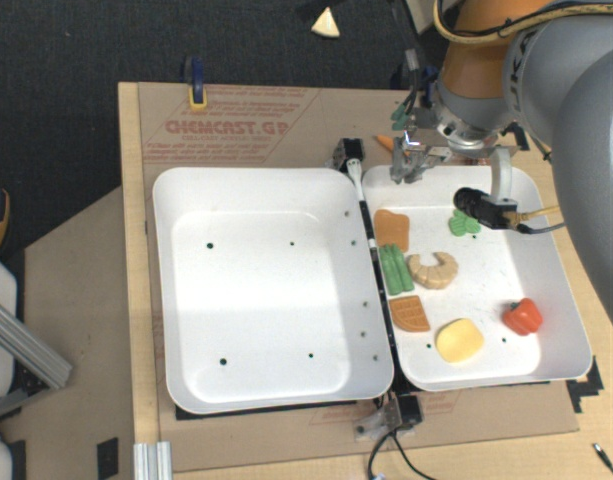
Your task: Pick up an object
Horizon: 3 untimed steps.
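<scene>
My gripper [410,168] hangs over the far left corner of the right bin [491,283], just above its rim. Nothing shows held in it. In that bin lie a brown bread slice [391,228], a green ribbed piece [395,269], a beige croissant [433,269], an orange waffle piece [410,314], a yellow lemon [459,340], a red pepper [524,316] and a small green leafy piece [464,225]. The bread slice is the closest to the gripper, a little nearer the camera.
The left bin [166,208] sits beside the right one, their rims touching along the middle. A black fitting with a cable [483,207] hangs from the arm over the right bin's far side. A blue clamp [196,76] grips the cardboard's far edge.
</scene>
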Available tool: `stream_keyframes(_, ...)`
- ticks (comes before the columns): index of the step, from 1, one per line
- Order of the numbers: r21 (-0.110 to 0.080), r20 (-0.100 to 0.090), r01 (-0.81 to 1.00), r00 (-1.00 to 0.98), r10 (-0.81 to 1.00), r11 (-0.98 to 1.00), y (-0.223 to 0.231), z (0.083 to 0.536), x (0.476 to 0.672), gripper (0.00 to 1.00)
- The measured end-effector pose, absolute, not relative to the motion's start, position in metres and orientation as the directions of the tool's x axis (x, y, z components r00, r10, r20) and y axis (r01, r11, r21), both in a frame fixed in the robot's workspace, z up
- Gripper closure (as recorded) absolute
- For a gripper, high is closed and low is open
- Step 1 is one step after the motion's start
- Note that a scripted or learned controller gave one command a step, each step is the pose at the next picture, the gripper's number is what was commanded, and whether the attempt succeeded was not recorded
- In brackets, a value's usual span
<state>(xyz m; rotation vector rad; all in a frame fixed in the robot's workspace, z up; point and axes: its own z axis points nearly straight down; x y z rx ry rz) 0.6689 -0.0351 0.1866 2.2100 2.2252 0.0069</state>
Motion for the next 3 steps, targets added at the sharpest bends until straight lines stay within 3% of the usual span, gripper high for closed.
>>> stream_keyframes(1,0.014,0.002,1.0,-0.009,1.0,0.009,0.044,0.289,0.668,1.0)
stream_keyframes(2,-0.006,0.001,1.0,-0.004,1.0,0.004,0.079,0.246,0.666,1.0)
stream_keyframes(3,-0.002,0.001,1.0,-0.004,1.0,0.004,0.125,0.237,0.666,1.0)
